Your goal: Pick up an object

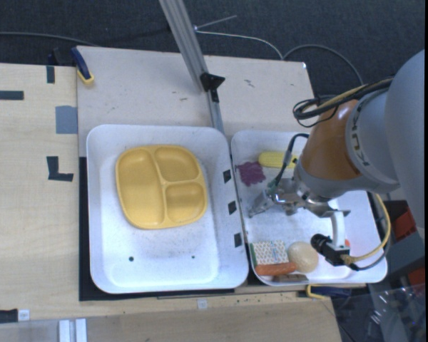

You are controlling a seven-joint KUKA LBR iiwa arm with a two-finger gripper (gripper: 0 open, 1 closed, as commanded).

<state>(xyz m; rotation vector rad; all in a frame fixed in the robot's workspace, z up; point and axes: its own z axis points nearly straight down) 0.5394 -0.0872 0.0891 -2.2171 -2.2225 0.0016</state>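
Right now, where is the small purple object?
The small purple object lies in the right-hand white bin, near its upper left corner, just left of the yellow item and above the gripper.

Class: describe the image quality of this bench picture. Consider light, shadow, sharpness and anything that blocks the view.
Camera view: even, soft light with faint shadows; overall slightly soft and grainy; the arm blocks part of the right bin; the yellow tray shows no strong glare.

Even, fairly bright overhead light leaves only soft, short shadows on the surface [28, 191], the white bins [103, 212] look slightly washed out, and the whole picture is mildly soft and grainy, with the near arm [385, 134] blurred.
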